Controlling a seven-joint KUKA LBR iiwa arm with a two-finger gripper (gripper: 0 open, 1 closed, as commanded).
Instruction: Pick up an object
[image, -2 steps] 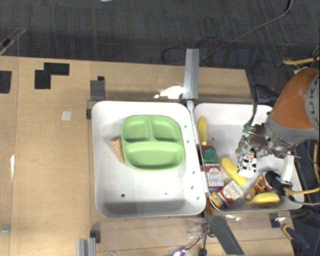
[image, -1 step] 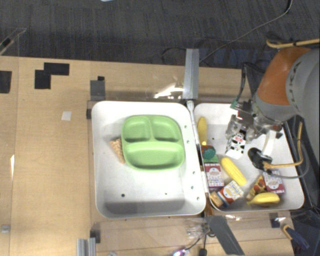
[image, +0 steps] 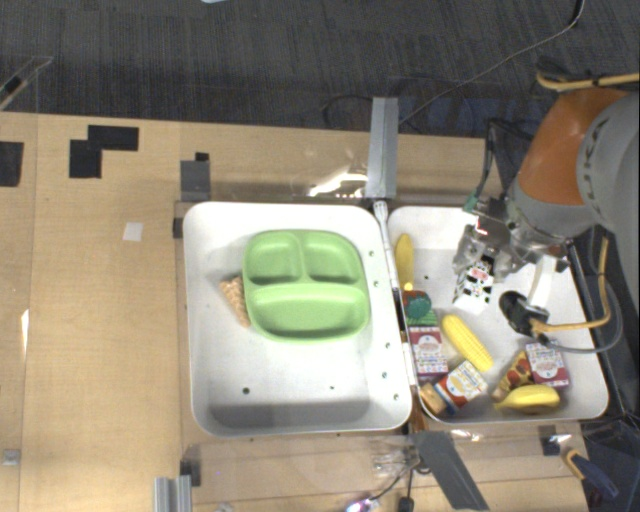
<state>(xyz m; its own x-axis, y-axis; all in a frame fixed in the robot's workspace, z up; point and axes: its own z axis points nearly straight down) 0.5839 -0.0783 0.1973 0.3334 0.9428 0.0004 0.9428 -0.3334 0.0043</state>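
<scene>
Corn cob (image: 468, 342), a glossy yellow plastic toy with a tapered cylinder shape, lies in the right bin (image: 440, 222) just below and slightly left of the gripper (image: 476, 266); its long axis runs diagonally, upper-left end toward the bin divider, lower-right end toward the cartons. Whether the gripper is open or closed cannot be told, since the metal wrist hardware hides it. It hangs over the upper middle of that bin, above a small white card with dark marks (image: 474, 289). Left of the gripper, a slim yellow banana (image: 404, 256) stands nearly upright along the wall. Below it sit printed cardboard cartons (image: 428, 352), a second banana (image: 530, 398) lying level, and another boxy carton (image: 547, 364). Far left of the gripper, the left bin (image: 215, 330) holds a smooth green divided tray (image: 305, 284) with a tan, rough-textured piece (image: 234, 296) touching its left edge.
</scene>
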